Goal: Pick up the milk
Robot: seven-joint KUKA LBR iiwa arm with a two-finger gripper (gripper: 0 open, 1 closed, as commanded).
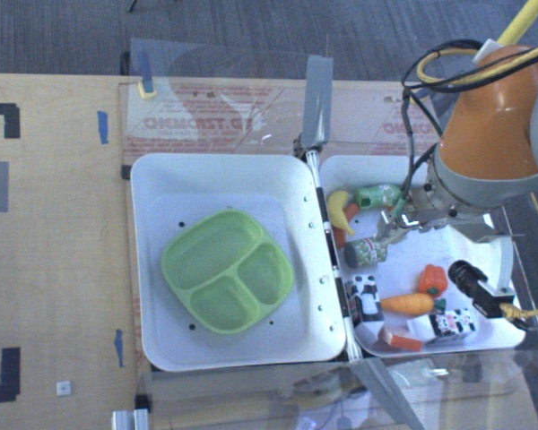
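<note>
Milk: black-and-white cow-patterned carton (367,296), lying against right white bin's (507,334) left wall, beside orange carrot (407,304).
Fingers (390,231): poised above carton, apart from it; open or closed, cannot tell.

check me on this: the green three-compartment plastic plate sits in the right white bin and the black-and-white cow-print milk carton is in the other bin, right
Not quite. The camera view shows the green three-compartment plastic plate in the left white bin, not the right one. The black-and-white cow-print milk carton does lie in the other bin, the right white bin, near its left wall.
</note>
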